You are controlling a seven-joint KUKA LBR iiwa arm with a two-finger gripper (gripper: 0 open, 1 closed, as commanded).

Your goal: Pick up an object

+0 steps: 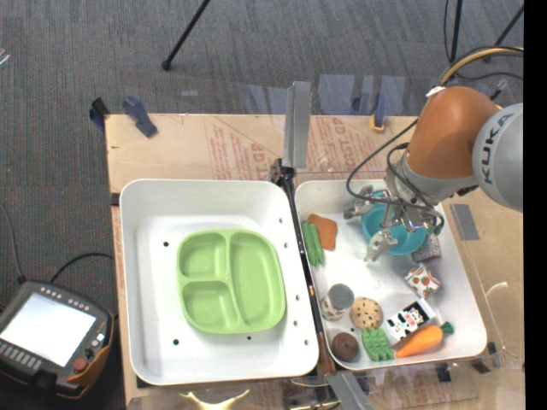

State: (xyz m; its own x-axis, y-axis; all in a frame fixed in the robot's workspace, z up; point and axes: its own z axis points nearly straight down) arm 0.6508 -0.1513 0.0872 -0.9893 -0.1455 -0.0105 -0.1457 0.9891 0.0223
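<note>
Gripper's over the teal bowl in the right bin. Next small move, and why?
Probably a short straight descent onto the teal bowl. The gripper sits right above it in the right bin, with one finger reaching past the bowl's near rim. Nothing shows between the fingers, so no grasp yet. The strawberry-print block lies close by, so I'd avoid sideways motion.

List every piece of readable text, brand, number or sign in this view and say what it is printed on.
"KUKA": black letters on the grey robot arm, at the right edge, read sideways.
Red printing on the brown cardboard sheet under the bins: upside down and too faint to read.
Pattern on the small red-and-white carton: too small to tell whether it is text.
Screen of the grey handheld pendant: glared out, nothing legible.
</note>
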